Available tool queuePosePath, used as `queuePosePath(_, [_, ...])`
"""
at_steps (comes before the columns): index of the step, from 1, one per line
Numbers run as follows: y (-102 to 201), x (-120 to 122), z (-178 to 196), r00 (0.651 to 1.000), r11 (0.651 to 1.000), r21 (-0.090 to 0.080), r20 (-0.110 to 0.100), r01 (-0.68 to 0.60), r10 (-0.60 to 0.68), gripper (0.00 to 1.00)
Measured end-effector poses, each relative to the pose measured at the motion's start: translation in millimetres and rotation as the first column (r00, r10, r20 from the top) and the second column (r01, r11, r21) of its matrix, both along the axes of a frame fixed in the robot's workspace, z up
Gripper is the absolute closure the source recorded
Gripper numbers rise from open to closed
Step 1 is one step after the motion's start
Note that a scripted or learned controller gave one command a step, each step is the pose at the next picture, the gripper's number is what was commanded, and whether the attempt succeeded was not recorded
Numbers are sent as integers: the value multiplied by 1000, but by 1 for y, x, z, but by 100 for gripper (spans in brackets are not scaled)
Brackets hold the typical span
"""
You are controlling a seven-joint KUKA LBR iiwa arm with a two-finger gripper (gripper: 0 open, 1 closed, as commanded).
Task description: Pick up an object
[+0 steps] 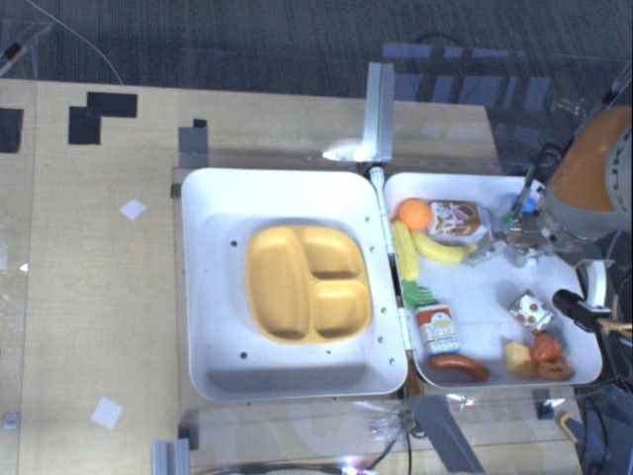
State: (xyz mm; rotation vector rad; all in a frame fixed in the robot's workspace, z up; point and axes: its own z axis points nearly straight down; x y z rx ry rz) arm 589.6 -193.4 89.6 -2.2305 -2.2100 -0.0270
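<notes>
1. We see the grey arm's two-finger gripper (499, 245) low inside the right shallow white bin (593, 372), near the brown-and-white printed packet (456, 220) and the yellow plastic banana (438, 249).
2. We cannot tell how its tips stand; nothing shows between them.
3. We judge the approach under way; next comes closing on one item and lifting.
4. The small red-labelled can (436, 329) carries print too small to read.

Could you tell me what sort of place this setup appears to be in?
Probably a robotics lab bench: two white bins on a wooden bench, a yellow divided tray, toy food such as corn, and a robot arm.
</notes>
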Motion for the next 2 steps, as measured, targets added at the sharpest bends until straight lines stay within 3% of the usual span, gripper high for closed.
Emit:
queuePosePath(1, [72,31,-1,1000,1000,-12,0,7,-7,0])
queuePosePath(2, [37,67,0,984,987,9,-68,-162,162,0])
